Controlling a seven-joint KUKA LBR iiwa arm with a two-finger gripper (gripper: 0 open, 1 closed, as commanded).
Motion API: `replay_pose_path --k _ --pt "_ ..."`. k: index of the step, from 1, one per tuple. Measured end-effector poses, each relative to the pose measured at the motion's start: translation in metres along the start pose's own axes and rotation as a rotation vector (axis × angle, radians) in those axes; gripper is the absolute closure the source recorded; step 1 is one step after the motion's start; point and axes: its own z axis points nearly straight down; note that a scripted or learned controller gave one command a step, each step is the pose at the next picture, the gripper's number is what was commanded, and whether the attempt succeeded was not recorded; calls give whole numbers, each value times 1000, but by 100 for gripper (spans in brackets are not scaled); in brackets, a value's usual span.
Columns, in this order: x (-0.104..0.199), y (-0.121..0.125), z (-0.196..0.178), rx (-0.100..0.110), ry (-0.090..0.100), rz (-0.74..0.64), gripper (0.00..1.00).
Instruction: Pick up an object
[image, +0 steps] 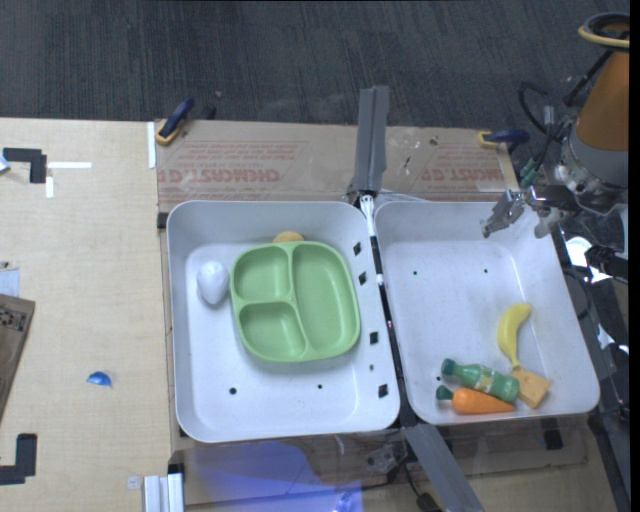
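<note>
Pincer (515, 212) hangs over the right bin's (440, 300) far rim; I cannot tell its state. Pickable things lie well below it toward the bin's near corner: one banana (512, 332), long axis roughly toward the pincer, one green bottle (482, 377), one carrot (480, 402), one orange wedge (531, 386). Far left: one green plate (296, 300).

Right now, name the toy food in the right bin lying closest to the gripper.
The banana: it lies above the bottle, carrot and cheese wedge, nearest the gripper.
</note>
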Motion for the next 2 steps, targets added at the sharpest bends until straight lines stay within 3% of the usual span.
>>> replay_pose_path --k 1,2 --pt "15 -5 -41 -3 -2 -95 0" --pt "-14 -103 58 0 1 -128 0"
